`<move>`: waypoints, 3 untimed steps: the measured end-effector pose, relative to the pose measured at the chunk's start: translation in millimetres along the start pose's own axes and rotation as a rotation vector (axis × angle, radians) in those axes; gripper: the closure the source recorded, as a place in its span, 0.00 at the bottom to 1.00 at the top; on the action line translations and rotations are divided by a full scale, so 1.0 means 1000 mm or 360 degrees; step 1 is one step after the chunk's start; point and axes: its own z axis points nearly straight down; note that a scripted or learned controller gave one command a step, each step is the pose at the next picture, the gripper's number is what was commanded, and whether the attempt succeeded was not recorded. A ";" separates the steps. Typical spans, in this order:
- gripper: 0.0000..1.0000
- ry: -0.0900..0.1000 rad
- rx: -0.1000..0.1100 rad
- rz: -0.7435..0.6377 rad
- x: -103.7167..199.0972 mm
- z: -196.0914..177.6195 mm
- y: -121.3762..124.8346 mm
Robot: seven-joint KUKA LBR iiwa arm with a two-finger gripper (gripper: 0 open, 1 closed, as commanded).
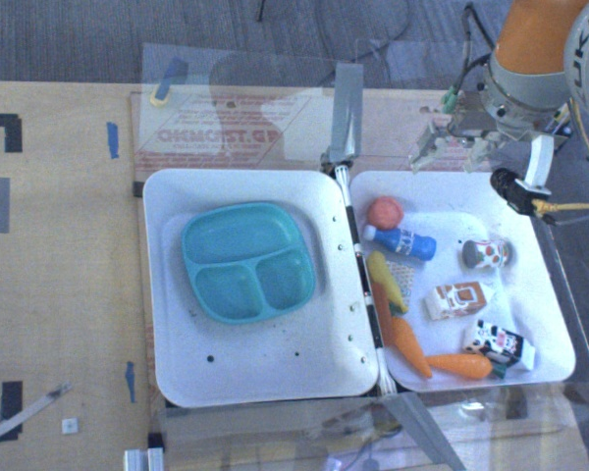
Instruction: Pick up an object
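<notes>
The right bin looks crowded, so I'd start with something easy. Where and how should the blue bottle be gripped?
Probably across the middle of the blue bottle, coming straight down from above. It lies flat on its side, its white cap toward the red ball, so the fingers should close across its narrow width. The ball sits close beside the cap and a banana just below, so the blue body is the freer part.

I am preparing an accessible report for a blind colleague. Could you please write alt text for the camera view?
The end effector hangs above the far edge of the right bin, which holds a blue bottle, a red ball, two carrots, a banana and small cartons. The left bin holds a teal divided plate.
</notes>
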 end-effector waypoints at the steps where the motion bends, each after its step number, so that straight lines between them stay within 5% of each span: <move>1: 0.00 -0.0001 0.0002 -0.0031 0.010 0.012 0.002; 2: 0.00 -0.0001 -0.0001 -0.0245 0.006 0.064 -0.059; 3: 0.00 -0.0001 -0.0002 -0.0350 -0.005 0.153 -0.055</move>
